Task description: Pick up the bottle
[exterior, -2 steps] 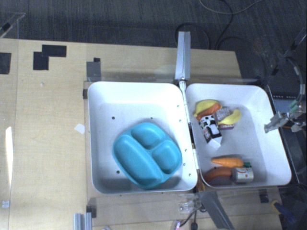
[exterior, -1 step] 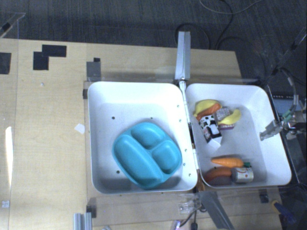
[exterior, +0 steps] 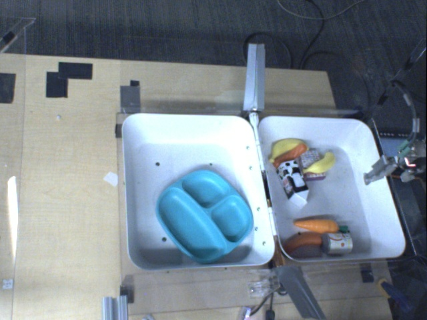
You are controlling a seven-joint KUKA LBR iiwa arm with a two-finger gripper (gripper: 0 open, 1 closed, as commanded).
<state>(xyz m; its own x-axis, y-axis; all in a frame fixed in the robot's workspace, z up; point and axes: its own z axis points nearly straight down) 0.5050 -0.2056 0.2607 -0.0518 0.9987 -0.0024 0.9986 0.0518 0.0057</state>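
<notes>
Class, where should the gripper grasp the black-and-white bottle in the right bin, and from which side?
Probably across its middle, from straight above: the black-and-white bottle lies flat, its long sides look free, while bananas crowd its upper end.

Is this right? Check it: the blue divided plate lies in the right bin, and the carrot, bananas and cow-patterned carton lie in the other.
Wrong on one count. The camera view shows the blue divided plate in the left bin, not the right. The carrot, bananas and cow-patterned carton lie in the other bin, as stated.
</notes>
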